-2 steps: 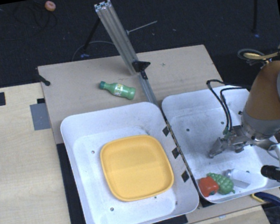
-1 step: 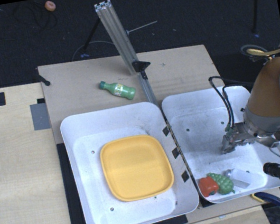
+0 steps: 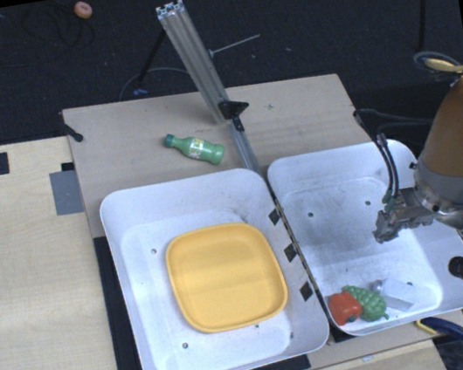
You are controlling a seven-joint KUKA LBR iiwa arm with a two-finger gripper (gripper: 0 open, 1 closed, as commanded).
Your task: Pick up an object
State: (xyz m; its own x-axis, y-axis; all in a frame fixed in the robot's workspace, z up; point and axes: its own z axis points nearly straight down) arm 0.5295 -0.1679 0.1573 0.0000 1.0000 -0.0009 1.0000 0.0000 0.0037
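The likeliest failure, I judge, is a descent onto bare bin floor, since the dark two-finger gripper [image 3: 387, 227] hangs over the right shallow white plastic bin [image 3: 331, 197] with nothing beneath it. The small red and green toy cluster [image 3: 356, 305] lies in that bin's near corner, apart from the gripper.

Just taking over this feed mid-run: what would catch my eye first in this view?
The yellow plate lying flat in the left bin stands out most. In the right bin, a red and green toy cluster sits at the near edge, with the end effector over the bin's right side. A green bottle lies on the bench behind the bins.
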